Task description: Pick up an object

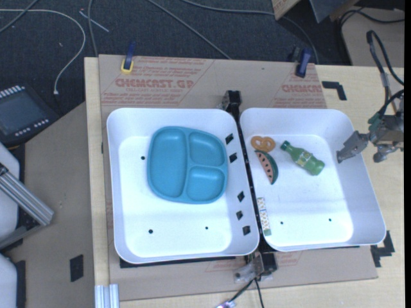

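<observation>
Green bottle [303, 158] in right bin [359, 204], just left of hand [354, 147]; hand's grip state impossible to tell

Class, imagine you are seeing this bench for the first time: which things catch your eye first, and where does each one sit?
The big blue divided plate dominates the left bin. In the right bin, a green toy bottle, a pretzel and a watermelon slice cluster in its upper left part. The claw is at that bin's right rim, apart from them all.
</observation>
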`<state>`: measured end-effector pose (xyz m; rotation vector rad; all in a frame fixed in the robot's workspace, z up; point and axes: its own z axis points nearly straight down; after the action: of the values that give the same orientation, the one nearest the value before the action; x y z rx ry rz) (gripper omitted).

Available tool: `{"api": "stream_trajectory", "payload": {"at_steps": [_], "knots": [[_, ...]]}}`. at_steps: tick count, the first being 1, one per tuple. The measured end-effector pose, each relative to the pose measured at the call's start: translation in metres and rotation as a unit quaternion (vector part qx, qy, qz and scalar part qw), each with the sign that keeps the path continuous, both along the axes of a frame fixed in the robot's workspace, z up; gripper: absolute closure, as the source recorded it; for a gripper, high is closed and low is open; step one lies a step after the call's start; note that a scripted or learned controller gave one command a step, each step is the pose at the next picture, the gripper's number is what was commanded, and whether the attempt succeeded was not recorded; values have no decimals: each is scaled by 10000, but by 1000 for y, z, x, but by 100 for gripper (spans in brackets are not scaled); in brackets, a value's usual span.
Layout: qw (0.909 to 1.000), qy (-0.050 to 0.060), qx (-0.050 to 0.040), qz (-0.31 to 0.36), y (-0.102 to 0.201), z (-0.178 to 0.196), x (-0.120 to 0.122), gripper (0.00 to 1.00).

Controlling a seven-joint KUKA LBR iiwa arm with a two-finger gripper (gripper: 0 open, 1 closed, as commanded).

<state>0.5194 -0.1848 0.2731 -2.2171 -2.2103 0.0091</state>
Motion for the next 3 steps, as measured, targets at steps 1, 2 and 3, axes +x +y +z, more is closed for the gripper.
{"api": "stream_trajectory", "payload": {"at_steps": [1, 2, 3], "knots": [[10000, -56, -14, 17, 0, 6, 2, 0], [10000, -35, -6, 14, -1, -40, 10, 0], [10000, -29, -4, 9, -9, -97, 5, 0]]}}
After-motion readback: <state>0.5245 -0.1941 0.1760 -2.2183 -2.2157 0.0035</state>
